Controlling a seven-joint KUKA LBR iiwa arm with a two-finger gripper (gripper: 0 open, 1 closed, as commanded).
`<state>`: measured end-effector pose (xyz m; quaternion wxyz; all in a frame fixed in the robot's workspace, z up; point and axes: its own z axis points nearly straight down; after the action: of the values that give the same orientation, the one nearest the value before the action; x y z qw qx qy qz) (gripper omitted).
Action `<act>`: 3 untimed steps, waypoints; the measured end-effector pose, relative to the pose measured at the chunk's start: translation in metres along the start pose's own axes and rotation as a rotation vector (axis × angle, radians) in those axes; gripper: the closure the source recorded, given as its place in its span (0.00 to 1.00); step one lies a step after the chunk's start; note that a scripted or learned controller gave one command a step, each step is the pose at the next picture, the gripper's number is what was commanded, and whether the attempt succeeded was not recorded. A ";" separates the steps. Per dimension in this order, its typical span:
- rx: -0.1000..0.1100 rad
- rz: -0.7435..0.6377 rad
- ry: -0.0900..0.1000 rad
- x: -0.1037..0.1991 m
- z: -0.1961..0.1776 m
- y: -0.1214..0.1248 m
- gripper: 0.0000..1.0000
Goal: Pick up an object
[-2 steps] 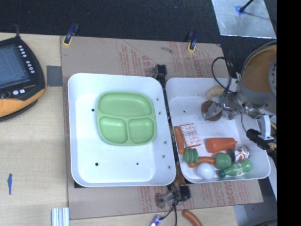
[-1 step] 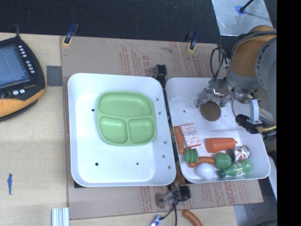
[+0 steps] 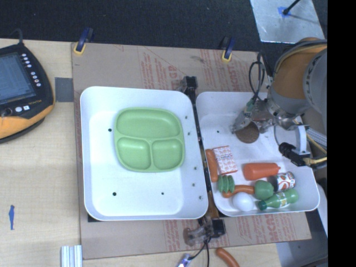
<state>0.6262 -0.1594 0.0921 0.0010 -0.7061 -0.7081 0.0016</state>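
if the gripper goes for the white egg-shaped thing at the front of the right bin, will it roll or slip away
Probably. The white egg-shaped object looks smooth and rounded, so the fingers may squeeze it out sideways. It lies wedged between the orange carrot with a green top and the green bottle, close to the right bin's front wall, so a push would likely jostle those rather than send it rolling far.

Nothing could be read clearly. The cardboard sheet [image 3: 139, 65] under the bins carried rows of faded red print, too blurred to make out. A small packet [image 3: 225, 160] in the right bin [image 3: 222, 102] bore red-and-white markings, and a can [image 3: 285, 180] showed an illegible label.
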 end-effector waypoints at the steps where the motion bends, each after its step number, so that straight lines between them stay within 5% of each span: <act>1: -0.003 0.001 0.001 -0.040 -0.001 0.017 0.00; 2: 0.000 -0.001 0.000 -0.017 0.000 -0.017 0.00; 3: 0.003 -0.002 -0.001 -0.019 -0.010 -0.017 1.00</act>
<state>0.6089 -0.1783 0.1025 0.0020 -0.7054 -0.7088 0.0030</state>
